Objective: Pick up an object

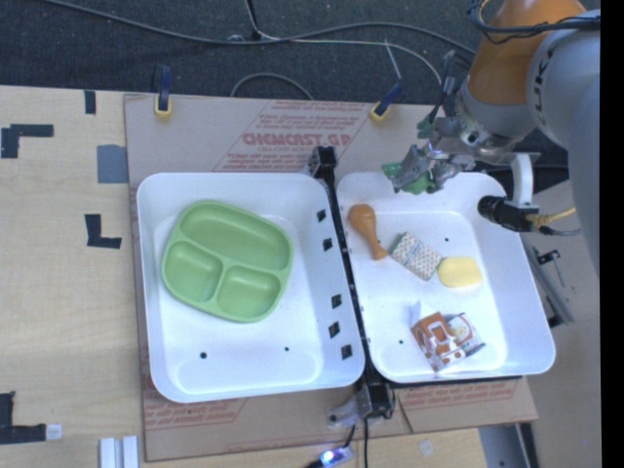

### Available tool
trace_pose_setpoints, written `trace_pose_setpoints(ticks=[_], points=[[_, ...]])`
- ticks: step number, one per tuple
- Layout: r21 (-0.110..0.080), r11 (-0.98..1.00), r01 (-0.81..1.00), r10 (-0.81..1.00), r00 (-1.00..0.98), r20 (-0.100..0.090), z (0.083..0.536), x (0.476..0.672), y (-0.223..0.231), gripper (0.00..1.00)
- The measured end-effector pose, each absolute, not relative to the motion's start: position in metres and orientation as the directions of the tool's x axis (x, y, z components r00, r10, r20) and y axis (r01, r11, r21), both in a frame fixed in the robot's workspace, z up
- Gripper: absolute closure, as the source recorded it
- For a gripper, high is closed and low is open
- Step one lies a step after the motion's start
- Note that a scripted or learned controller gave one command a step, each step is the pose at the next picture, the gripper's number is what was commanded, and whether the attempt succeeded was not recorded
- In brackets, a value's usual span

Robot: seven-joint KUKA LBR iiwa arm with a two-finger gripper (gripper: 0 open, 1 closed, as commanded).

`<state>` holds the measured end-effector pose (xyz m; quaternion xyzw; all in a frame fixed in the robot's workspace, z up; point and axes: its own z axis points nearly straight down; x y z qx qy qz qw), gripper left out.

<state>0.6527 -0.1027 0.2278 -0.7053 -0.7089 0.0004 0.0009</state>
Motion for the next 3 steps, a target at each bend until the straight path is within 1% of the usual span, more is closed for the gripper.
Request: trace_pose_setpoints(ticks=[1, 2, 3], points=[[-0.003, 0.005, 1.000, 1.000, -0.005, 0.001, 0.226, 0.630, -0.056, 1.00], [-0.003, 0.007, 1.000, 1.000, -0.007, 0.002, 0.232, 0.622, 0.003, 1.00], [-0.003, 0.007, 1.000, 1.000, -0.007, 0.001, 0.238, 0.606, 0.061, 1.00]])
